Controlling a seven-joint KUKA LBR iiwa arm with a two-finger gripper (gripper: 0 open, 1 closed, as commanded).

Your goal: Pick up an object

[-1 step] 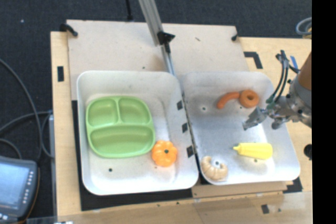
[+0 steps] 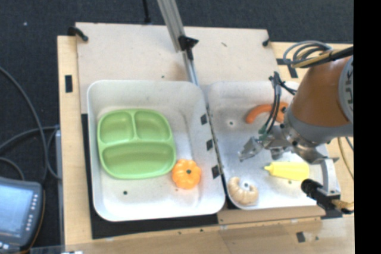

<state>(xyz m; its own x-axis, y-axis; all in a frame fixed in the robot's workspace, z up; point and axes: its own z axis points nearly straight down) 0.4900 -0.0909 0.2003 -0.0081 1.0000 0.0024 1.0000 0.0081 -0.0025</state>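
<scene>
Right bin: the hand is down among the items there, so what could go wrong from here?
The hand hangs over bare floor of the right bin, between items, so closing here may grab nothing. The yellow item and the orange item lie partly under the arm, which could knock them. The beige item sits at the bin's rim, awkward to reach.

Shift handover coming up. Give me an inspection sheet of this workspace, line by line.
Surface: wooden bench bearing a left bin and a right bin, both white.
Job's things: green divided plate and orange pumpkin in the left bin; orange carrot-like piece, yellow object and beige round item in the right bin.
Clutter: nothing seen.
Grippers: claw over the right bin, nothing seen between its fingers.
Cables: black cables on the floor at left; cable loops by the arm.
Surroundings: dark carpet, metal pole, screen device.
</scene>
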